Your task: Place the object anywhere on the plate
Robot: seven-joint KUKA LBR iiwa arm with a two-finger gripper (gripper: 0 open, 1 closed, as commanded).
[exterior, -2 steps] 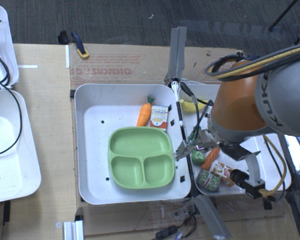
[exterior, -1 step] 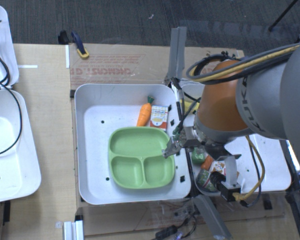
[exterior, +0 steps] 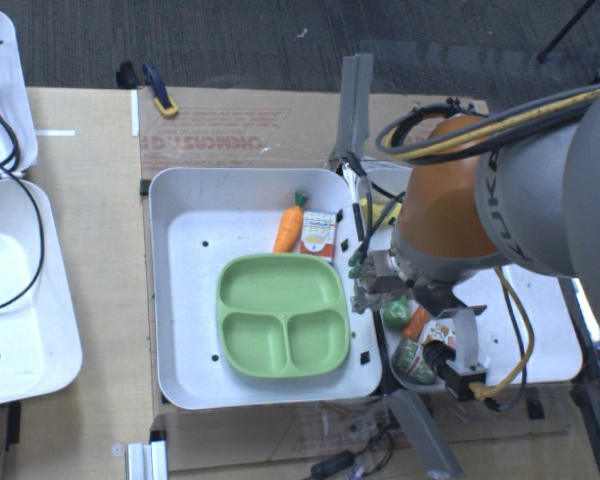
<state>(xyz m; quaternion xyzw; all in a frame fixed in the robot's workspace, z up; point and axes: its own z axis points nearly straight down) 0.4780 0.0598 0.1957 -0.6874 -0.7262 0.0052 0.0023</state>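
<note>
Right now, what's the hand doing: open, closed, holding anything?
Hand: cannot be told; it sits under the orange-banded wrist over the right white bin, beside the green three-compartment plate.

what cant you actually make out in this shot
- Gripper: the orange wrist covers most of it in the camera view, so finger state is unreadable.
- Right bin: the arm hides most of its contents; the green and orange items under the wrist are too covered to identify.
- Small carton beside the carrot, behind the green plate: its print is too small to read.
</note>
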